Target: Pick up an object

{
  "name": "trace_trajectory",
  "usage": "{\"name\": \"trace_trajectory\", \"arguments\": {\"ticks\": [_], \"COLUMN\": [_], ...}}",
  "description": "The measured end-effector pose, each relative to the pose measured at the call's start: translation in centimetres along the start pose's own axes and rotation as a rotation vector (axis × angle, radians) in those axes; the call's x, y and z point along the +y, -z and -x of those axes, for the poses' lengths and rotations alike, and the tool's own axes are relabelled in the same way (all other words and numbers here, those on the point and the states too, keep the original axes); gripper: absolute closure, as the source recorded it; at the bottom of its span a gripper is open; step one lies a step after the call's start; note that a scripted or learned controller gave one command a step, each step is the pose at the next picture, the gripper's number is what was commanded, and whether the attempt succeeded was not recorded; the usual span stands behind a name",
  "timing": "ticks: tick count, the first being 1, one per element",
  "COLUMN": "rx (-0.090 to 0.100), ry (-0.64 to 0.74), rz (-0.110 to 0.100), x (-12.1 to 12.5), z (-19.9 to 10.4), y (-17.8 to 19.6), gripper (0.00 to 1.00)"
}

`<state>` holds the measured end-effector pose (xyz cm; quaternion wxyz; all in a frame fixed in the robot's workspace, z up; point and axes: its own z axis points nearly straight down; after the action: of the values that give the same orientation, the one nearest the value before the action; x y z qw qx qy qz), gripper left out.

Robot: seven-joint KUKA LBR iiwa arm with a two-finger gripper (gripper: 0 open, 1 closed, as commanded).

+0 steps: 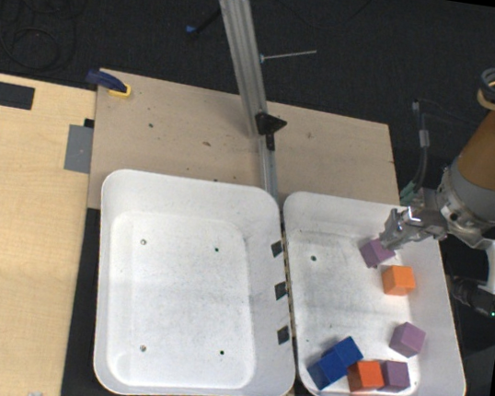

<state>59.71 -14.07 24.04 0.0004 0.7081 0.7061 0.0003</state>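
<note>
My gripper (389, 238) hangs over the upper right part of the right bin (326, 289), reaching in from the right. A small purple block (374, 253) sits tilted directly under its tip and touches it; whether the block is gripped or resting on the bin floor is not clear. An orange cube (398, 280) lies just right of and below that block. Farther down are a purple cube (408, 338), a blue block (336, 361), a second orange block (367, 376) and another purple block (396, 374), clustered at the bin's near edge.
The left bin (123, 219) lies beside the right one, with black clips along their shared rim. A slanted aluminium rail (249, 71) rises behind the bins. Wooden bench surface surrounds them.
</note>
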Motion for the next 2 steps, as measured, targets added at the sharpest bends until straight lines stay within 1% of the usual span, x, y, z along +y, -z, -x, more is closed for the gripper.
{"name": "trace_trajectory", "arguments": {"ticks": [2], "rx": [0.003], "ry": [0.007], "rz": [-0.004], "x": [-1.7], "z": [-10.6], "y": [1.2], "gripper": [1.00]}}
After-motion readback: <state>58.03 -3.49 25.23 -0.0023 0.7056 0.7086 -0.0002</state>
